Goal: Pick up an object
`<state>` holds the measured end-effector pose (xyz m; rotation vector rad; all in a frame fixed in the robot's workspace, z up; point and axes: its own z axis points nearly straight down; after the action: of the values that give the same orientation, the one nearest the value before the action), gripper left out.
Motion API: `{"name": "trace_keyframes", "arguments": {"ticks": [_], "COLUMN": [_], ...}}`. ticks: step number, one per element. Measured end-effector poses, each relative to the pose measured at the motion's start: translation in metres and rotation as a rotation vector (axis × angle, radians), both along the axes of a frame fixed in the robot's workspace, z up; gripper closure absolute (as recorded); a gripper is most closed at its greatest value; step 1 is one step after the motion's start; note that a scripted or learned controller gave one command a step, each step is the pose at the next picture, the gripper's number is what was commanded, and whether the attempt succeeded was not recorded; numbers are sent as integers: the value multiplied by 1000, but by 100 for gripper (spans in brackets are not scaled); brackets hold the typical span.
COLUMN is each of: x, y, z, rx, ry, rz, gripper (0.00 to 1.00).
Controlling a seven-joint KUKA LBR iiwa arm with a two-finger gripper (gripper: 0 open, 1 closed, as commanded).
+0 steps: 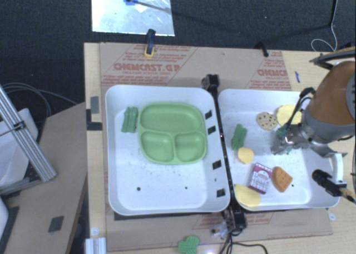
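A: How far along is the pick?

B: Not done, by my reading. The gripper (285, 140) is low inside the right bin (245, 103), but nothing visibly sits between its fingers, so I wouldn't call anything picked.

A: Are they spread or closed?

B: I cannot tell; the wrist hides them at this slant.

A: What lies around the gripper, then?

B: Taking it as the landmark: a cookie (266, 120) just up and to its left, a pale yellow disc (287, 114) just above it, partly under the arm. A green piece (239, 135) sits to its left, a small yellow lump (245, 155) below-left. Below it are the box (260, 178) and an orange waffle (281, 179), side by side, with a yellow piece (247, 195) lower still.

A: Which one is the target?

B: Hard to say. The cookie and disc are nearest, yet none is plainly under the fingertips.

A: And the left bin (119, 153)?

B: Well away from the gripper: a green tray (171, 132) and a green block (129, 119) beside it, both untouched.

A: So what remains?

B: Likely the whole grasp: closing on something and lifting it.
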<state>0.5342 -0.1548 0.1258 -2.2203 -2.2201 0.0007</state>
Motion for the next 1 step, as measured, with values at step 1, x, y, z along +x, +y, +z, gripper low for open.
{"name": "trace_keyframes", "arguments": {"ticks": [1], "x": [2], "y": [0], "z": [0], "rx": [-1], "ry": [-3], "rz": [1], "gripper": [0]}}
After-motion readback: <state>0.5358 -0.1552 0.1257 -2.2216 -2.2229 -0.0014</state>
